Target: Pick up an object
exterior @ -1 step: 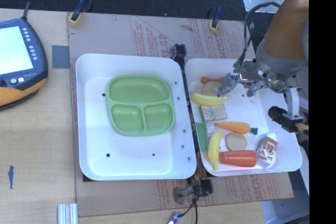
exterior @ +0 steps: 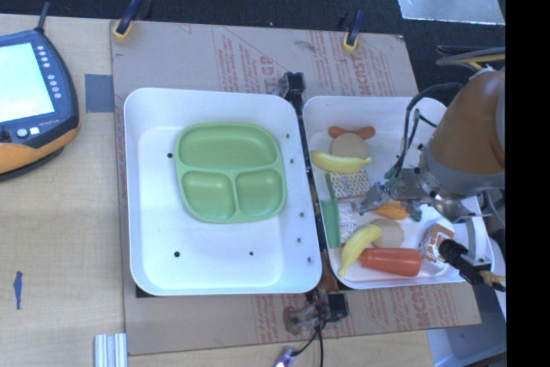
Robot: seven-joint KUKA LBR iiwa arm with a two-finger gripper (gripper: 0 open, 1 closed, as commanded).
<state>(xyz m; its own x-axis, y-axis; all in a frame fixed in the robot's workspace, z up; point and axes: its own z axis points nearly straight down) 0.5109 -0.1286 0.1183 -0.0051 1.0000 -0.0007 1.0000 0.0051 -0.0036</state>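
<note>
A grey-and-orange handheld control pendant (exterior: 30, 103) lies at the far left of the wooden counter (exterior: 51, 219). Beside it, the left shallow white bin (exterior: 146, 262) carries a pale green three-compartment plastic plate (exterior: 230, 171). The right shallow white bin (exterior: 320, 112) holds the toy food: a tan round bun over a red sausage (exterior: 349, 142) at the back, a curved yellow banana (exterior: 339, 161) just in front, a slim green stick (exterior: 329, 219) along the left wall, a second yellow banana (exterior: 358, 243) and a long red sausage-shaped piece (exterior: 391, 261) at the front. The gripper (exterior: 378, 200) of the grey arm with the orange band (exterior: 468, 133) hangs low over the middle of this bin; whether it is open or closed cannot be told. A small orange carrot-like piece (exterior: 393, 210) lies touching or just right of the tip, its long axis roughly left to right, and looks the nearest candidate for a pick.
</note>
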